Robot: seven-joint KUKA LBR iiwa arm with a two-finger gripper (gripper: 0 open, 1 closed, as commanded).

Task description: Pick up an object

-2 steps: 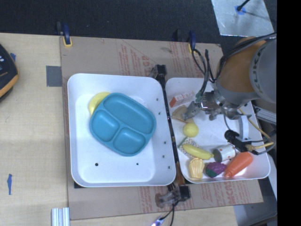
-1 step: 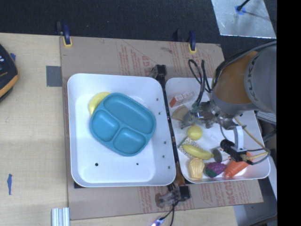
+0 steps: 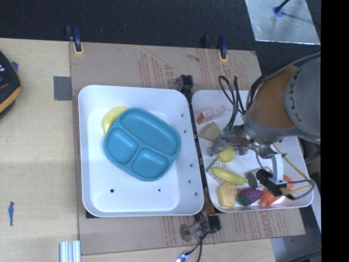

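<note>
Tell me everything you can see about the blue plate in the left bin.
The blue plate is a rounded, glossy, plastic-looking tray split into three compartments: one large along its upper side and two smaller below. All three hold nothing. It lies face up, turned at a slant, in the upper middle of the left bin. Its upper left edge covers part of a yellow thing that peeks out beneath it. Nothing else touches it.

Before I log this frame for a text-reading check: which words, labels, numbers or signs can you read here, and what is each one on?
None can be read.
Cardboard sheet under the bins: faint red printed lettering, too blurred to read.
Small red and white packet in the right bin: markings too small to read.
Black and yellow device at the left edge: marks too small to read.
</note>
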